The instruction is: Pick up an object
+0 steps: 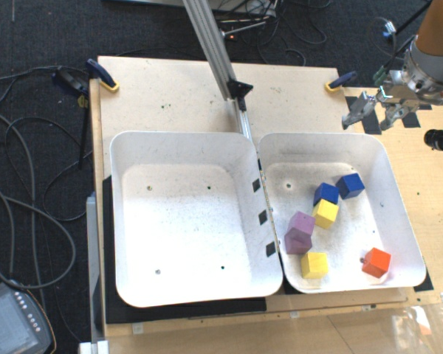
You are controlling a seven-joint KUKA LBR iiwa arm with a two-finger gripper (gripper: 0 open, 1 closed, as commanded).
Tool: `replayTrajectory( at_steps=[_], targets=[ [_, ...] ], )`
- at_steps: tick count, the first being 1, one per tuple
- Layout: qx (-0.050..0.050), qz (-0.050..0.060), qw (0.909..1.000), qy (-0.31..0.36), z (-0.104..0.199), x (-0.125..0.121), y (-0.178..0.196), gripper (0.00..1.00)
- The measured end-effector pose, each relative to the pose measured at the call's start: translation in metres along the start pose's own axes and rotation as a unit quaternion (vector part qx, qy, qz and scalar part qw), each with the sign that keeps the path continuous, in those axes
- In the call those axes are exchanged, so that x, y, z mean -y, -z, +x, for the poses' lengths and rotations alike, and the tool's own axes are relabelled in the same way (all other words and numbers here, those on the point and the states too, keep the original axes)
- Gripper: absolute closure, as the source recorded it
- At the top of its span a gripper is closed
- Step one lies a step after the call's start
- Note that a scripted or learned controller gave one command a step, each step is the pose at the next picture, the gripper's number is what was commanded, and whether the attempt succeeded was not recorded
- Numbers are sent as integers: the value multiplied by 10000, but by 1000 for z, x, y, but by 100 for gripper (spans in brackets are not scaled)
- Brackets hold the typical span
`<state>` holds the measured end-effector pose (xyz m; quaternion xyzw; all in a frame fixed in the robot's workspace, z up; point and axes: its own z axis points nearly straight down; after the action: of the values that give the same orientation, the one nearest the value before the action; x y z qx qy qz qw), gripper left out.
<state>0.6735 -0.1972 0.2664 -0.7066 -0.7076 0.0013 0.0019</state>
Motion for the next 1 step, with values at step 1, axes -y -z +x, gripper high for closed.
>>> replayTrajectory(
  at_steps=[1],
  targets=[
    [7,-14,10000,8,0,0,3,0]
  ],
)
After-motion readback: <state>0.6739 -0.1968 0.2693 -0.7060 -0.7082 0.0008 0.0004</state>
